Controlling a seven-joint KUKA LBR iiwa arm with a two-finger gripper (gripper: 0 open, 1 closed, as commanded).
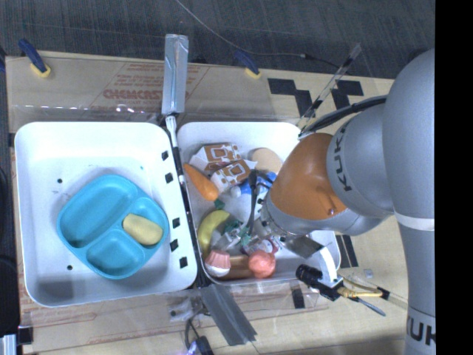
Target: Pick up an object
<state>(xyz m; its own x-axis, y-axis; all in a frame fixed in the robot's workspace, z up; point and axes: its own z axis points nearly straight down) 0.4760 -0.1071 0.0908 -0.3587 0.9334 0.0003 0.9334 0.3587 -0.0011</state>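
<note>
In the camera view, the grey arm (384, 161) comes in from the right, and its orange band (307, 180) hangs over the right bin (244, 129). Below the band, the pincer (250, 234) is down among the things in that bin. The wrist covers most of it, so it cannot be told whether the pincer is spread or pressed together.

The objects open to picking crowd around it:
- A yellow banana (212, 226) lies just beside the pincer, on its left in the view.
- A pink-red ball (261, 263) sits just below the pincer, toward the bin's near wall.
- A brown sausage-shaped piece (235, 268) touches the ball and runs away from the pincer to a pink-and-white bit (216, 259).
- An orange carrot (201, 182) lies tilted near the divider, above the pincer and to its left.
- Two brown-and-white patterned packets (224, 161) lie farther above it.
- A tan rounded thing (267, 157) sits beside the packets, partly under the arm.

Well apart from the pincer, across the divider, the left bin (44, 154) holds a blue divided plate (96, 220). A yellow oval lump (143, 228) rests in the plate's compartment nearest the pincer. A silver strip (175, 72) stands on the tabletop (96, 80) above the gap between the bins, far above the pincer in the view.
</note>
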